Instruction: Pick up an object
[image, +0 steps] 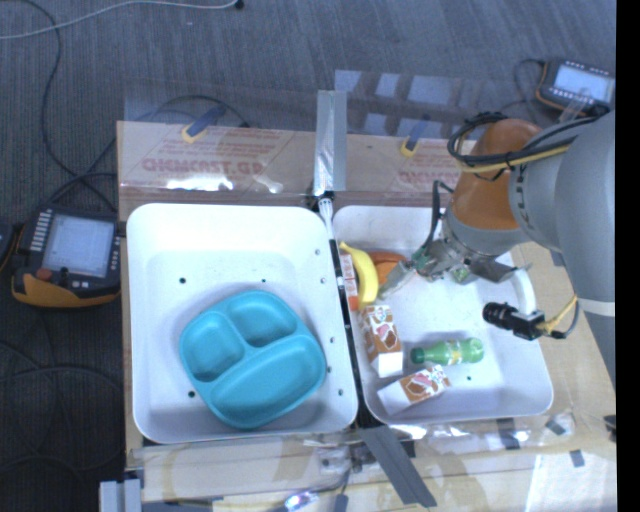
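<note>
Dark grey carpet lies all around the table (90, 330), with black cables across it and a handheld control pendant with a grey screen (62, 255) at the left. Nearest to the camera, in the right white plastic bin (535, 385), lie a small white and red juice carton (423, 383), a green plastic bottle with a yellow label (447, 352) and a second brown and white carton (380, 332). These three are close together (the bottle lies just beside the first carton), so a descent here could push one aside instead of taking it. Further back, a yellow banana (364, 274) rests against the bin wall beside an orange object (390, 262). The claw (430, 262) hovers near these two; I cannot tell whether it is released or clenched, and nothing is visible in it. The wall may block it, and the curved banana could slip. The left white bin (160, 235) holds a blue divided plastic plate (252, 355). Behind both bins lies brown cardboard (225, 160).
</note>
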